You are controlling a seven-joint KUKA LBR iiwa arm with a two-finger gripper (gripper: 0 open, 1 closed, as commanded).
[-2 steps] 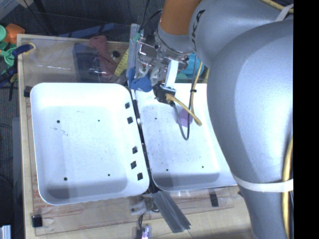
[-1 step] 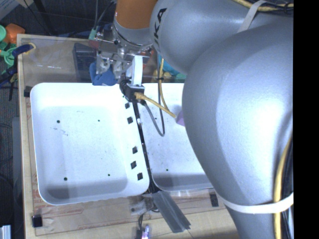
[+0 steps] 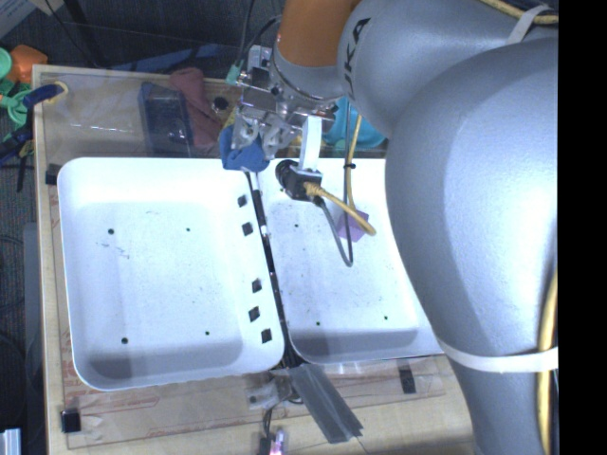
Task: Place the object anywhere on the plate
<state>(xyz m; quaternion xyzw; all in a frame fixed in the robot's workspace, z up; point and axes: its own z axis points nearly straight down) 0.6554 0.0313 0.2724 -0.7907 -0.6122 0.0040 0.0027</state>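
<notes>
Across the table's 2 white bins (image 3: 152,254) we see no plate, and our end effector (image 3: 256,145) seemingly grips a blue object (image 3: 245,156), so placing remains.

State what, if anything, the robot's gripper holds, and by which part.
It cannot be told: the gripper hangs over the bins' dividing rim, a small blue object at its tip.

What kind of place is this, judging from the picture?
Probably a robotics lab test bench, not a home or kitchen. A large grey arm with an orange band reaches over two shallow white bins side by side, and loose cables hang near its wrist.
</notes>
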